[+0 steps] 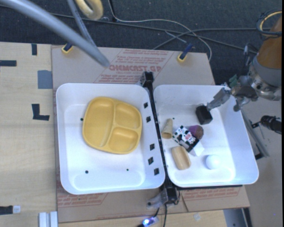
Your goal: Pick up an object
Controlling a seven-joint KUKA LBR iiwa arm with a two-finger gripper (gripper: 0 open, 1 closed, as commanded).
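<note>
Right bin [181, 102]: gripper [237, 98] over its right rim; open or closed, cannot tell.

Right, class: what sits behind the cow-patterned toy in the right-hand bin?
A purple object pokes out from behind the cow-patterned toy, touching it. The toy covers the rest of it, so its full shape cannot be told.

Clutter crowds cow-print block [184, 136]: purple lump [197, 131] touching its right, beige cone [167, 127] just left, tan roll [181, 158] just in front, white ball [211, 162] front-right, apart. Bare floor of right bin [177, 100] behind block and far right of it. Yellow plate [112, 125] well left, across divider [154, 126].
</note>
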